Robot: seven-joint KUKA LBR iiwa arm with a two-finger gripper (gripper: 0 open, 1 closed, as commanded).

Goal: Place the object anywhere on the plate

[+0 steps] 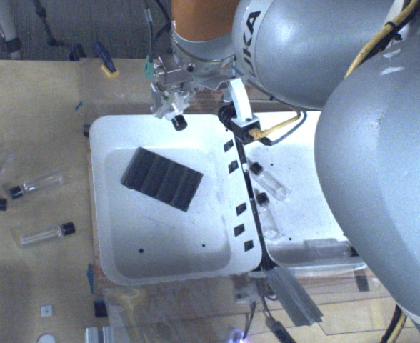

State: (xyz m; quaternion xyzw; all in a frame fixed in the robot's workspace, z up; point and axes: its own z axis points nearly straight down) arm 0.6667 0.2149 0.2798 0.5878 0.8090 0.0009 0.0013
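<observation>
Two white bins (103, 191) sit side by side, the left holding one dark ribbed plate (161, 179), two clear vials (267, 186) lying in the right bin, below the gripper (173, 114).

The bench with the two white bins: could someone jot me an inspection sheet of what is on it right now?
Surface: left bin, white, shallow, beside the right bin.
Job's things: dark ribbed plate lying flat in the left bin; clear vials with black caps in the right bin.
Clutter: loose vials on the bench left of the bins.
Grippers: gripper above the left bin's far rim; jaws' state unclear.
Cables: yellow cable along the arm.
Surroundings: tan bench.
</observation>
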